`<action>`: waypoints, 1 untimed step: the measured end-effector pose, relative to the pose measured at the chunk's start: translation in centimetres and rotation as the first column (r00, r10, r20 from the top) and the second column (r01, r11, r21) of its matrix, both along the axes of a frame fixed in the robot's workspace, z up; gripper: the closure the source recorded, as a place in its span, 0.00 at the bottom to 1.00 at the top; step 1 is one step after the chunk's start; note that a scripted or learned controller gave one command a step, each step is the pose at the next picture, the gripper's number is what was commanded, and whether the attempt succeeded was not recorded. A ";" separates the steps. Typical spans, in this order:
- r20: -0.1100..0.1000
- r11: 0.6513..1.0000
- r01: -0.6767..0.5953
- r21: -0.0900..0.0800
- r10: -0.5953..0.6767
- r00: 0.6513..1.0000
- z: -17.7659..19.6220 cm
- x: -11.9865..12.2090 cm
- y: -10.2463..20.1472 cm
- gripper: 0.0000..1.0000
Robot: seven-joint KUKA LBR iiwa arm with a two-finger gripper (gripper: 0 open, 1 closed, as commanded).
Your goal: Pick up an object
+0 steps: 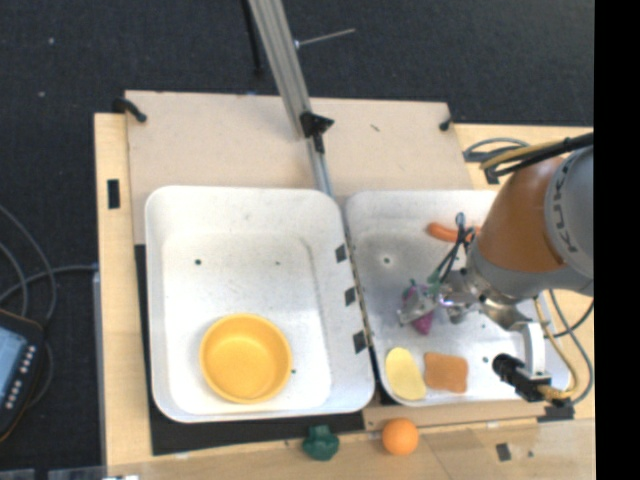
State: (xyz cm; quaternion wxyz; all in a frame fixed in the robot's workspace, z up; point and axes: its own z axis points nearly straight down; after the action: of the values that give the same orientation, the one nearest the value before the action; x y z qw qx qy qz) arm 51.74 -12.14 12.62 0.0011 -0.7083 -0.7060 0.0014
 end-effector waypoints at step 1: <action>0.003 1.000 -0.002 -0.001 0.002 1.000 -2.7 0.0 -0.1 0.00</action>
State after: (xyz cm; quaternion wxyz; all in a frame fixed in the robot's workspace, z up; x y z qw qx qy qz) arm 51.74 -12.26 9.96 -0.0004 -0.7077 -0.7065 0.0008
